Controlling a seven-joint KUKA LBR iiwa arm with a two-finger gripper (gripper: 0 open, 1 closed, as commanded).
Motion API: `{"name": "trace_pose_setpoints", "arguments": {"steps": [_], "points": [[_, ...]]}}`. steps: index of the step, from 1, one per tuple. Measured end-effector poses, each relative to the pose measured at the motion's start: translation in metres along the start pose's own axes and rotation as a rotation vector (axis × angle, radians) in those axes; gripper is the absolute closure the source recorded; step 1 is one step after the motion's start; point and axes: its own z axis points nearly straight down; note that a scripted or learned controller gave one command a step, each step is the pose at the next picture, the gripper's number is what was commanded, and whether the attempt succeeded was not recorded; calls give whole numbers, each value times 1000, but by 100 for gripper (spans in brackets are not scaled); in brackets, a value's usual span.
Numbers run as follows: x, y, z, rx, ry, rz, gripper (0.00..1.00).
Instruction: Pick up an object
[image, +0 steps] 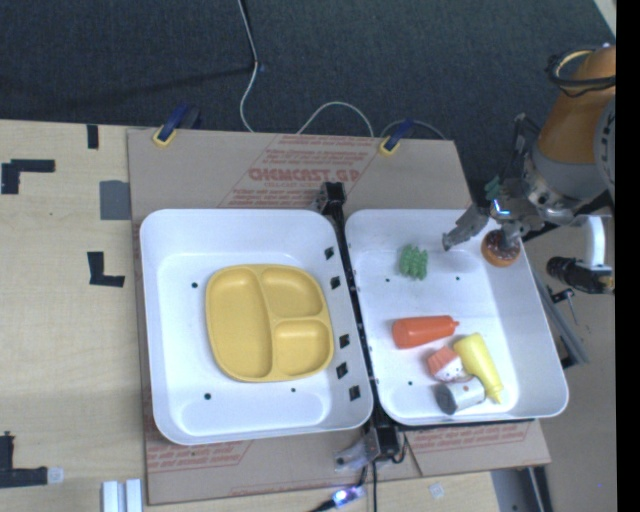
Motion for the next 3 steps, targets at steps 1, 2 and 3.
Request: {"name": "trace_pose_setpoints", "arguments": {"steps": [1,2,3], "points": [[0,3,-8,-13,-3,-3,0],[0,1,57,-7,-2,-3,0],[-7,3,105,-9,-3,-3,0]]}}
